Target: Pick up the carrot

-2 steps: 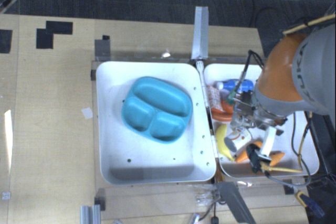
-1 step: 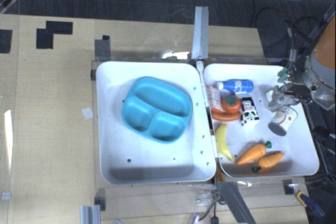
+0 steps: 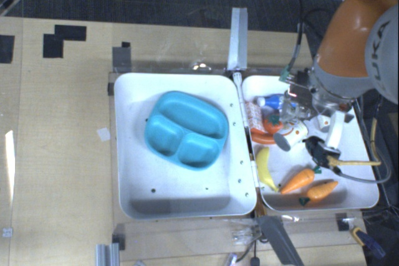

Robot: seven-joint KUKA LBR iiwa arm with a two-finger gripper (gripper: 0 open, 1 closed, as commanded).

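Gripper (image 3: 288, 114) hangs over the upper part of the right bin (image 3: 368, 196), above a cluster of small items I cannot make out clearly; whether it is wide or narrow I cannot tell. Carrot (image 3: 297, 180) lies near that bin's lower wall, tilted, apart from the gripper, with a second orange piece (image 3: 322, 190) just beside it and a banana (image 3: 266, 169) toward the divider. Beyond the divider, the left bin (image 3: 134, 134) holds a blue divided tray (image 3: 186, 129).
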